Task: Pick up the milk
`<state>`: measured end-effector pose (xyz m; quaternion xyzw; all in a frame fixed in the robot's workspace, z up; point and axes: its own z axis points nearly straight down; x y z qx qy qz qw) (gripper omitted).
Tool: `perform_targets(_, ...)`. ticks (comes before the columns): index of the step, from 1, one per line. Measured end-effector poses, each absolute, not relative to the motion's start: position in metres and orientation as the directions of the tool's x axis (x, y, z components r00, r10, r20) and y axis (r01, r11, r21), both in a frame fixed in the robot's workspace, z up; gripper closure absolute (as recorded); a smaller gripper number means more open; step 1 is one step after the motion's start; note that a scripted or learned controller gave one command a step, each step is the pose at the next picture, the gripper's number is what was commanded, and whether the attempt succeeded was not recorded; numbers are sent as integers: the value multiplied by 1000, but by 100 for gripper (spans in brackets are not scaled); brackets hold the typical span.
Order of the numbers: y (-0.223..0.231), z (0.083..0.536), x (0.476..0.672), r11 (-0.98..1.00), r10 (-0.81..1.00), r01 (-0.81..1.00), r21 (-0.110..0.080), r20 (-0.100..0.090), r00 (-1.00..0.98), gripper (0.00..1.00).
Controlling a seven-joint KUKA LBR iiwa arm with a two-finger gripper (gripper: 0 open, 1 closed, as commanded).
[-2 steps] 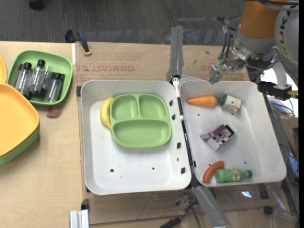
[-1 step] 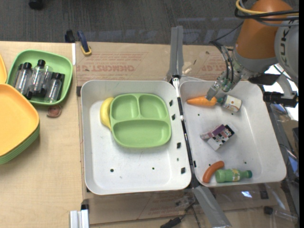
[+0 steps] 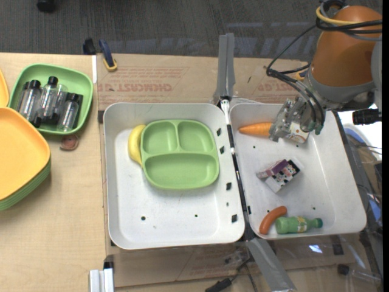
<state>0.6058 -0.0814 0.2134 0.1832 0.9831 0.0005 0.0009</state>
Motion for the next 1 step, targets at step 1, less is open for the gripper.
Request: perform_targets(1,-82,192,563,1000,23,23,1,0,-1000,100)
